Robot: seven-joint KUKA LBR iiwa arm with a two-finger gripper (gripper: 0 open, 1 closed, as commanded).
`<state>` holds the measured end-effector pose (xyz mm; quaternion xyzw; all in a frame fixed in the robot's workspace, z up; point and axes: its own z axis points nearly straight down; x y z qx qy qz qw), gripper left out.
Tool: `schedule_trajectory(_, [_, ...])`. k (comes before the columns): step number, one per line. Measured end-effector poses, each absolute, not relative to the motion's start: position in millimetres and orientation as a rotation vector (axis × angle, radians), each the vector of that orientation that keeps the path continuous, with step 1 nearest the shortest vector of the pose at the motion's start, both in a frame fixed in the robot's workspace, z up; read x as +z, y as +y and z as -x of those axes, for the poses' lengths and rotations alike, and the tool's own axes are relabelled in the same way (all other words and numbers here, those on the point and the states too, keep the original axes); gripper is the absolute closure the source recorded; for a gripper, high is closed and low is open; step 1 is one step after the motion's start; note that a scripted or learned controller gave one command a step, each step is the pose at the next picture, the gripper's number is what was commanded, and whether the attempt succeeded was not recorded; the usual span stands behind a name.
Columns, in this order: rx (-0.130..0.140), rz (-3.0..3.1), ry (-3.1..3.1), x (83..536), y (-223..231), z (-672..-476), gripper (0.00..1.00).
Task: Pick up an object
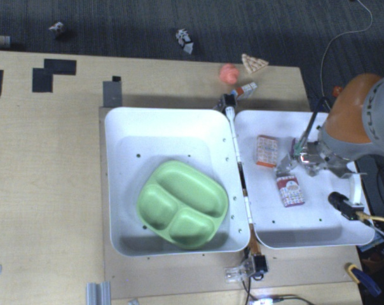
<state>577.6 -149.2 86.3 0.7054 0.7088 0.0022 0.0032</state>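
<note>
As the gripper (287,164) hovers in the right bin (319,224), the red packet (290,191) lies just below it, long axis near upright; finger state cannot be told

I can read nothing here. 2 small printed packets lie in the right bin (344,230) below me: the orange packet (266,151) has a pale panel on its face, and the red packet (291,191) has a light patch with dark specks that may be print, but on both the marks are too small and blurred to make out a single letter or number. The green tray (182,202) in the left bin (125,129) is plain, with no label I can see.
</note>
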Motion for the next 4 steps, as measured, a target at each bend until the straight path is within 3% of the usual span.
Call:
schedule_trajectory(1, [0.013, -2.206, 2.22, 98.3, -149.0, -579.7, 1.0])
schedule_trajectory(2, [0.012, -2.207, 2.22, 98.2, -149.0, -579.6, 0.0])
schedule_trajectory(3, [0.008, -2.214, 2.217, 87.2, -122.7, -520.0, 0.0])
schedule_trajectory(4, [0.008, -2.213, 2.225, 85.8, -87.1, -621.0, 0.0])
